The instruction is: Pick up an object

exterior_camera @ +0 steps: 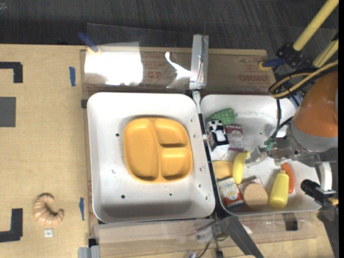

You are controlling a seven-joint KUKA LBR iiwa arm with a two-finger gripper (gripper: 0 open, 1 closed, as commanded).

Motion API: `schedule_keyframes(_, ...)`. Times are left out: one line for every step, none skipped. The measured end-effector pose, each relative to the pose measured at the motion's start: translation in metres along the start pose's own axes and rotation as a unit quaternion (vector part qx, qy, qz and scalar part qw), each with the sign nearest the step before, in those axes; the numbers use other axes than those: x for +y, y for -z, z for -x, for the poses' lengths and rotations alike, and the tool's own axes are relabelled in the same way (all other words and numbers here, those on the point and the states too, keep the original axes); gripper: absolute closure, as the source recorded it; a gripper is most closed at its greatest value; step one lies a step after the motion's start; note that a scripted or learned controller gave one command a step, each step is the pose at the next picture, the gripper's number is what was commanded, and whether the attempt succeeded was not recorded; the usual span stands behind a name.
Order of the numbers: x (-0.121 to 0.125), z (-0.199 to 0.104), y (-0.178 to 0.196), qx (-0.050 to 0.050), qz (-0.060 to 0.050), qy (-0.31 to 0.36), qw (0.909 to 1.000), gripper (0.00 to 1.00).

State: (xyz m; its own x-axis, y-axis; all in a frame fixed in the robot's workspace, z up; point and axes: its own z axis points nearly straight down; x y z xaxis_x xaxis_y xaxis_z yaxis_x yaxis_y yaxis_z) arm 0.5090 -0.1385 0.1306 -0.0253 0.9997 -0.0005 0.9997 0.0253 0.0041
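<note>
Yellow bottle [279,188] lies lengthwise, cap toward top.

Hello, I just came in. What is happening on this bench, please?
A grey and orange robot arm reaches from the right over the right bin, which holds small toy foods such as a yellow bottle and a banana. Its tool hangs near the banana. The left bin holds a yellow divided plate.

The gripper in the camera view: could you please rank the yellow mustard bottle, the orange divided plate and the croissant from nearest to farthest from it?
From the gripper:
1. Yellow mustard bottle, just below it in the right bin.
2. Orange divided plate, in the left bin.
3. Croissant, out on the bench at far left.
</note>
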Motion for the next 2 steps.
schedule_keyframes(0.065, -0.041, -0.037, -0.002, 0.007, -0.004, 1.0000, 0.00)
schedule_keyframes(0.032, -0.026, -0.042, -0.001, 0.002, 0.160, 0.9871, 0.00)
